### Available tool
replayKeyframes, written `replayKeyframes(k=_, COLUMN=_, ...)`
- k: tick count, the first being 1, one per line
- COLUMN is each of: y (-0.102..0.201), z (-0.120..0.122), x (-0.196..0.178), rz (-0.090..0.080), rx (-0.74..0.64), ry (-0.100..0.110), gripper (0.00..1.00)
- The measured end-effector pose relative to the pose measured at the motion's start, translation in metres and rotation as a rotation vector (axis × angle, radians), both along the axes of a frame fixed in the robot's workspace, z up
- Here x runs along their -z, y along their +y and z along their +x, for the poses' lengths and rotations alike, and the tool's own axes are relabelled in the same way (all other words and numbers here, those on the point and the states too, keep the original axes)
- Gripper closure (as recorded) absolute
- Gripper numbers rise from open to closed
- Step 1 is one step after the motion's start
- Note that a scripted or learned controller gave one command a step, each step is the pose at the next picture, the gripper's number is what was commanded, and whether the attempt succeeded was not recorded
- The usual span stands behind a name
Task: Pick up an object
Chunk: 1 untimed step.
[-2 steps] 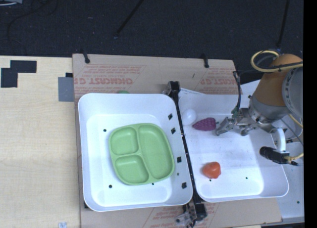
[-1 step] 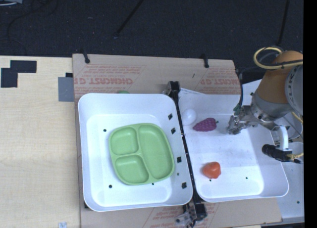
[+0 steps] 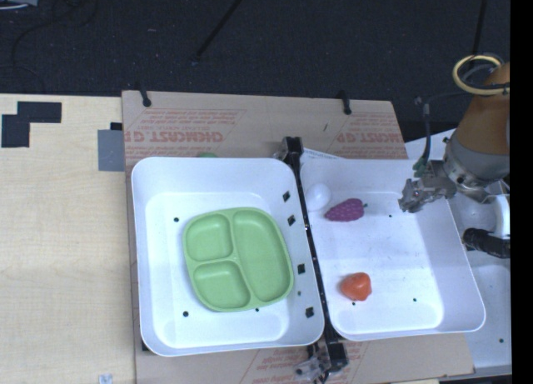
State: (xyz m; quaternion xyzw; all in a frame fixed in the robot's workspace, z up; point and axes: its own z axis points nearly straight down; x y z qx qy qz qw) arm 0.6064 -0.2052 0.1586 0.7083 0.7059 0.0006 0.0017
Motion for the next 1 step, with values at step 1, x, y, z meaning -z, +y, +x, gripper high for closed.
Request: replayKeyframes(k=1, y=0.0028, z=0.005, x=-0.0629, rz=0.0, rx=-0.005, ry=-0.001, gripper=1.0)
